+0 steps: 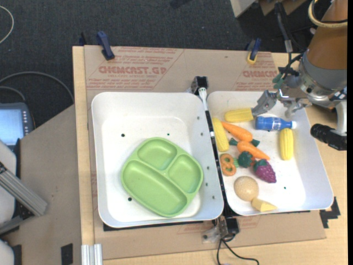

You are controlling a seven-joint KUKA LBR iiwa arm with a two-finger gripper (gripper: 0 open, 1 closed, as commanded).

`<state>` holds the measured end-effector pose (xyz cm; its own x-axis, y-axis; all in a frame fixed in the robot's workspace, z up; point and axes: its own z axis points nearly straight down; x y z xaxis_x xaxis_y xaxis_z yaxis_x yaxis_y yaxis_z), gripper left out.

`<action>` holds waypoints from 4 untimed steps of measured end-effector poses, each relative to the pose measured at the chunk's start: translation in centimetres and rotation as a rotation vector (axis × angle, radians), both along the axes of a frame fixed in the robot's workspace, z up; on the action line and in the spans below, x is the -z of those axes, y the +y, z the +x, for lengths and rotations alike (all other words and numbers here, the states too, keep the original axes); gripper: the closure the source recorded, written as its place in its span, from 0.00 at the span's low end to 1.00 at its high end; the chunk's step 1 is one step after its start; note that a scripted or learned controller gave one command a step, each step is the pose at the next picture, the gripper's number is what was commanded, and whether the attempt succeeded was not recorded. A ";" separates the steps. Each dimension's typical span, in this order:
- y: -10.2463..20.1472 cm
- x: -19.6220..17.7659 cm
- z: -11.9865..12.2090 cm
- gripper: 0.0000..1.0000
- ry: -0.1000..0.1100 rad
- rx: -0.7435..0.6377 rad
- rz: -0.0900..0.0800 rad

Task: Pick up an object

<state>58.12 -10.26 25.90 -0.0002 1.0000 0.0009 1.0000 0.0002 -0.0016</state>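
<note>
My gripper (277, 105) hangs over the far side of the right bin (314, 189), its two fingers spread open. One fingertip is beside a yellow corn cob (238, 115), the other above a blue bottle (272, 124) that lies between them on the bin floor. Nothing is held. Around it lie a second corn cob (220, 134), a third corn cob (285, 143), two carrots (237, 131) (253, 150), a broccoli piece (244, 159), purple grapes (265, 171), an orange slice (227, 164), a beige ball (246, 187) and a cheese wedge (263, 205).
The left bin (110, 115) holds a green divided plate (161, 175). Two blue clamps (105, 44) (253, 50) sit on the board's far edge. A black fitting (199, 84) stands at the bins' shared wall. The arm's orange band (329, 32) rises at the right.
</note>
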 end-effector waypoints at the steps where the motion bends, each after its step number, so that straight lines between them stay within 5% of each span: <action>1: 0.3 10.2 -9.2 0.00 0.016 0.004 0.004; 2: -2.2 17.9 -6.8 0.00 0.002 0.002 0.000; 3: -2.1 16.4 -6.7 1.00 -0.003 0.001 -0.001; 4: 6.3 6.8 -0.7 1.00 -0.017 -0.011 0.001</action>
